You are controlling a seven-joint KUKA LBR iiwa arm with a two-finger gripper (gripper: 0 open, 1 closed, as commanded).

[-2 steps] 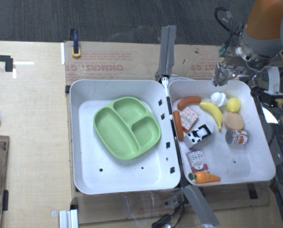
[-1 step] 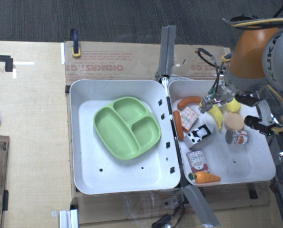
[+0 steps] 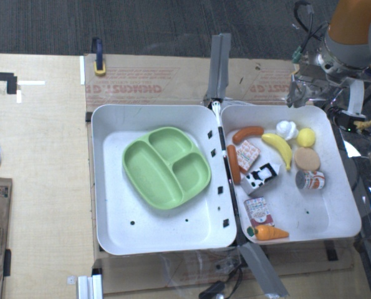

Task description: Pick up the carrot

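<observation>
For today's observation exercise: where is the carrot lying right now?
The carrot lies at the near edge of the right bin, just below a small red-and-white packet.

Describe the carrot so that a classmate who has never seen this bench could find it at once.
Look in the right-hand white bin, at its near left corner. The carrot lies there just below a small flat packet: short, orange, green at one end, unlike the reddish sausages farther back.
</observation>
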